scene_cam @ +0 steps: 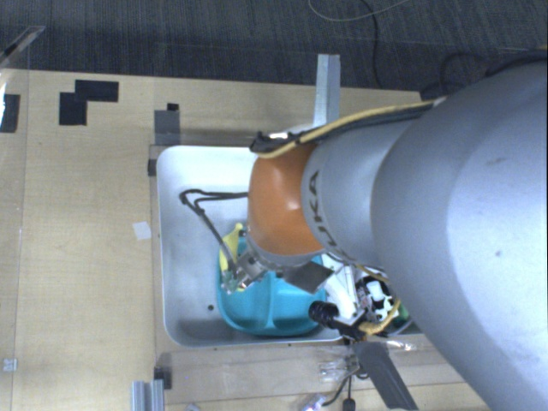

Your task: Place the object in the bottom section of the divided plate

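Observation:
A turquoise divided plate [261,313] lies in the near part of the left white bin [184,238], mostly covered by the arm. My gripper [241,274] hangs low over the plate's left rim, under the orange wrist band [282,204]. A small yellow-green object [229,253] shows at the plate's left edge right beside the gripper; whether it is held is hidden. The plate's sections are hidden by the arm.
The big grey arm [445,229] covers the right bin and much of the left one. A black cable loop [201,199] hangs over the left bin's floor. A metal post [328,88] stands behind the bins. Tan bench [77,255] lies to the left.

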`<state>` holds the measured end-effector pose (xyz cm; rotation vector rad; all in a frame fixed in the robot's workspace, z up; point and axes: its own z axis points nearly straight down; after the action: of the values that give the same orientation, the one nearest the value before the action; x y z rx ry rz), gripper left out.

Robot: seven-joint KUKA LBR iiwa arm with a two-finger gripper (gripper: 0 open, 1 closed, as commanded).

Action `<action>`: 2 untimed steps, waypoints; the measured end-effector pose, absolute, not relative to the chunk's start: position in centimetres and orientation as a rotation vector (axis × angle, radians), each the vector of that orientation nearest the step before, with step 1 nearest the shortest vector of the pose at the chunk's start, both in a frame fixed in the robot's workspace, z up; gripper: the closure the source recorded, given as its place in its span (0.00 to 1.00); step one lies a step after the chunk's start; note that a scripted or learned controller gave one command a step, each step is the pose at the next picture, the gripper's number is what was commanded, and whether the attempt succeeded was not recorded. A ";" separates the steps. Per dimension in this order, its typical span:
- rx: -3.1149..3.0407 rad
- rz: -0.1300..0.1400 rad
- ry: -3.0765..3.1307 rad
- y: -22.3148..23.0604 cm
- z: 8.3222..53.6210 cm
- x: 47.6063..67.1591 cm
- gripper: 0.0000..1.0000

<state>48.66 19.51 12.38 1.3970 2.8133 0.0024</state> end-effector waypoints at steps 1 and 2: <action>1.419 0.006 2.798 17.2 14.7 55.4 1.00; 1.345 0.005 2.835 11.6 18.1 50.2 1.00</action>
<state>50.19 11.60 18.08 1.3449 2.8350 0.0052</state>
